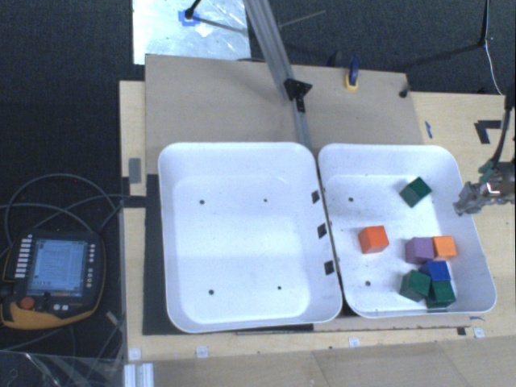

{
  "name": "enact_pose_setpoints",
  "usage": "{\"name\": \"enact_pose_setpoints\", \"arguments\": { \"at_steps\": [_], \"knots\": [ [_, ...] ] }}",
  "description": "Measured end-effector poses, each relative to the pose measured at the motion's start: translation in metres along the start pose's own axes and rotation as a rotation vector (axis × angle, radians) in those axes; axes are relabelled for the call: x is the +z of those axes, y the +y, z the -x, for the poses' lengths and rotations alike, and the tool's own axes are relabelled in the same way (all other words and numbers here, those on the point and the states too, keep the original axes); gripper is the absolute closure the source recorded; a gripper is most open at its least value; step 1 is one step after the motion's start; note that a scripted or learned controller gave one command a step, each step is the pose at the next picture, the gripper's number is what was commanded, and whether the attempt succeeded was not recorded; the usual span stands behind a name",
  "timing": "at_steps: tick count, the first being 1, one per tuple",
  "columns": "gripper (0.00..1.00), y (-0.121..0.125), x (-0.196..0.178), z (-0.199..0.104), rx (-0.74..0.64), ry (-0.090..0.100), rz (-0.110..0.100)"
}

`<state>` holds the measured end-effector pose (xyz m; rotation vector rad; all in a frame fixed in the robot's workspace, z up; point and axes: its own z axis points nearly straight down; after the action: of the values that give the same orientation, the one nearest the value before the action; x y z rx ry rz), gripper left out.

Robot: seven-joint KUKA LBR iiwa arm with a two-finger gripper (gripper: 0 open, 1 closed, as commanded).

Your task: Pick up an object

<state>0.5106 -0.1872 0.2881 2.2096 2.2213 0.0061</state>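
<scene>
On the dark floor at the far left lies a handheld control pendant with a lit screen and orange-yellow casing (52, 279), its black cable looping around it. To its right stands the pale wooden bench (242, 95), bearing two shallow white plastic bins side by side. The left white bin (173, 216) shows a bare floor with a few small dark dots. A slanted grey metal pole (270, 35) crosses the far part of the bench and ends near the seam between the bins. The right white bin (355, 297) holds all the blocks: a small orange cube (372, 239) sits alone left of centre, and a dark green cube (415, 191) lies tilted, apart from the others, toward the far right. In the near right corner a cluster sits packed together: a purple cube (418, 249) touching a second orange cube (444, 247) on its right, a blue cube (439, 270) just nearer, and two dark green blocks (419, 285) at the near edge. At the right rim of this bin the metal gripper (476, 196) hangs over the bin's wall, well apart from every block; whether it is spread or closed cannot be told, and nothing is seen in it.
</scene>
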Motion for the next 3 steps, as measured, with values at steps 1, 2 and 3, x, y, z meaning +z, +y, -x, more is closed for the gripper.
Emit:
{"name": "enact_pose_setpoints", "arguments": {
  "at_steps": [1, 2, 3],
  "knots": [
    [1.00, 0.021, 0.015, -0.046, -0.005, 0.004, -0.006],
    [1.00, 0.037, 0.012, -0.104, -0.006, 0.005, -0.005],
    [1.00, 0.049, 0.014, -0.146, -0.004, 0.004, -0.006]
  ]
}}
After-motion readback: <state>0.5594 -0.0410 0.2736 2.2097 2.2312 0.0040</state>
